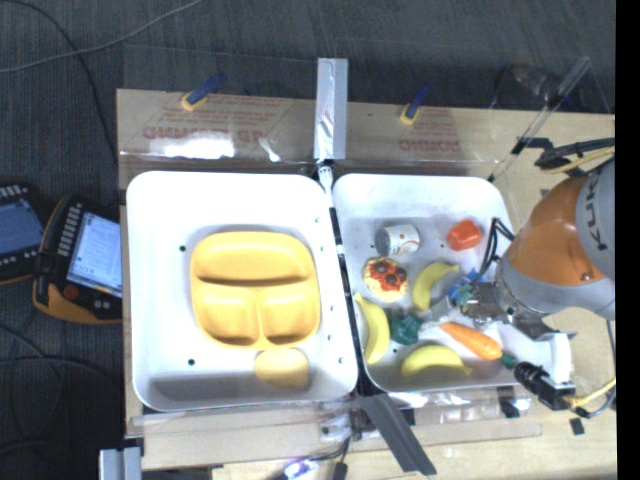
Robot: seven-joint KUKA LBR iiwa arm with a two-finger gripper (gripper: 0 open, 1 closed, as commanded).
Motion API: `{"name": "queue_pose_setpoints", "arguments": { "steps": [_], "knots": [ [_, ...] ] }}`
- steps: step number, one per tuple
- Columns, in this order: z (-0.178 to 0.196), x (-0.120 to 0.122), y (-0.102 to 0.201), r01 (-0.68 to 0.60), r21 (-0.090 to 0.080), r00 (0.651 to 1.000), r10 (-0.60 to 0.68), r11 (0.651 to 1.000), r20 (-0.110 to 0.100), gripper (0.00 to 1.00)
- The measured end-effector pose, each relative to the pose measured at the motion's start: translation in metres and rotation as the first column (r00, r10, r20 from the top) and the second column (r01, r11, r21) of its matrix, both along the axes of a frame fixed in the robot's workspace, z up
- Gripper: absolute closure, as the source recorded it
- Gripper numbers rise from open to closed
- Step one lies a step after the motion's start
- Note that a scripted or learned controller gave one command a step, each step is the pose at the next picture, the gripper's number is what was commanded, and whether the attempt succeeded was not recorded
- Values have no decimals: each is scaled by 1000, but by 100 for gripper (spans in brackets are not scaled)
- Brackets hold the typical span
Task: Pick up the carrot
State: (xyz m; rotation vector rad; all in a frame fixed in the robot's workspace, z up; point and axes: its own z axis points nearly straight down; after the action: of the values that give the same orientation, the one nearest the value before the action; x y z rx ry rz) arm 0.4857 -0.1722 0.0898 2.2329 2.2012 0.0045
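The gripper [478, 306] was seen above the carrot [472, 340], lower right; its opening could not be told. A banana [433, 359] just beside might be caught instead.

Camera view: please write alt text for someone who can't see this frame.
An orange carrot lies in the right bin among bananas and other toy food, with the grey-and-orange arm reaching over that bin's right side. The left bin holds a yellow divided tray.

Three bananas [435, 283], perhaps; one carrot [472, 340].
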Motion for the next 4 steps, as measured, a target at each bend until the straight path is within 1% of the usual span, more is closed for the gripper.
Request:
{"name": "queue_pose_setpoints", "arguments": {
  "steps": [1, 2, 3, 4],
  "knots": [
    [1, 2, -15, -227, -3, 974, 227, 974, 5, 0],
    [1, 3, 31, -357, -14, 934, 357, 934, 5, 0],
    [68, -2, 58, -425, 3, 905, 425, 905, -7, 0],
    [65, -2, -8, -666, 1, 746, 666, 746, -9, 0]
  ]
}}
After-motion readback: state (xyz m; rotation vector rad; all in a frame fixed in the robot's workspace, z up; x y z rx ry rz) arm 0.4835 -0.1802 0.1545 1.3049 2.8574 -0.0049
